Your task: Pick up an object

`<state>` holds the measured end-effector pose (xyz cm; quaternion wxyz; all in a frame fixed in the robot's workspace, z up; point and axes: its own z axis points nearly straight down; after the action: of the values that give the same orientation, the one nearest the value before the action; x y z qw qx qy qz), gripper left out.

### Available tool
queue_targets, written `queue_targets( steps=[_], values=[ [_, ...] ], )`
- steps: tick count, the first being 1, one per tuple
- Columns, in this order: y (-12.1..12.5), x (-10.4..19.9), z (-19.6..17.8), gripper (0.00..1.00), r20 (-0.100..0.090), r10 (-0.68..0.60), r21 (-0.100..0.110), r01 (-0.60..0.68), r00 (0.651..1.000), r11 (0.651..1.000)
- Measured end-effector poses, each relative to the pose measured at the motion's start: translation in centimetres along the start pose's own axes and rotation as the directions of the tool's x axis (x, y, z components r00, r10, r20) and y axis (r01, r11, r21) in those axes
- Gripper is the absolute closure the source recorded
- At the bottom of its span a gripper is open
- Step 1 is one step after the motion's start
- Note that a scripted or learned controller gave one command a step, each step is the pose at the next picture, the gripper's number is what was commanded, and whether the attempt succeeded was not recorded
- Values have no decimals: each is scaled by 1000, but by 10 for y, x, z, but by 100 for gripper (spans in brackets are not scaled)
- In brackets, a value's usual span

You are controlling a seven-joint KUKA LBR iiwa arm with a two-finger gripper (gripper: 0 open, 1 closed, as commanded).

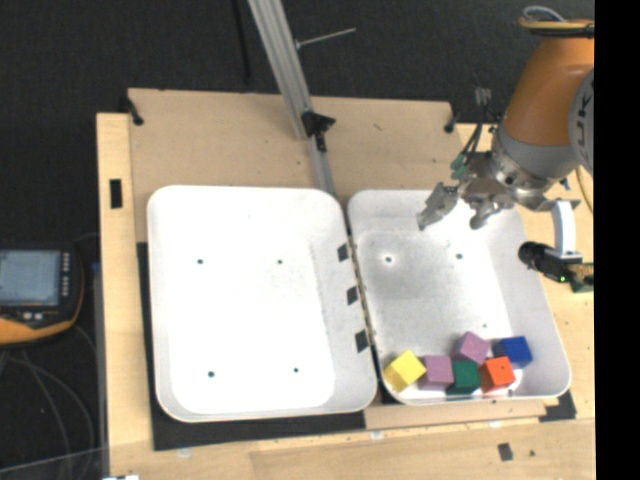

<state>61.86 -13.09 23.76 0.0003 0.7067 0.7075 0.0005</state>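
Above the right bin's (500, 268) far end, the end effector (455, 208) hangs spread wide, holding nothing; the blocks (460, 366) lie untouched, picking not yet begun.

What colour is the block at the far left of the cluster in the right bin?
Yellow block, clearest in the camera view.

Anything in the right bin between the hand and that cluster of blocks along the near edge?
No. In the camera view, bare white bin floor separates the hand from the blocks.
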Motion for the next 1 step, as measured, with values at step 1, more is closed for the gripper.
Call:
queue_targets(
  steps=[1],
  values=[
    [1,-1,-11,100,1,0,-3,0,1000,1000]
  ],
)
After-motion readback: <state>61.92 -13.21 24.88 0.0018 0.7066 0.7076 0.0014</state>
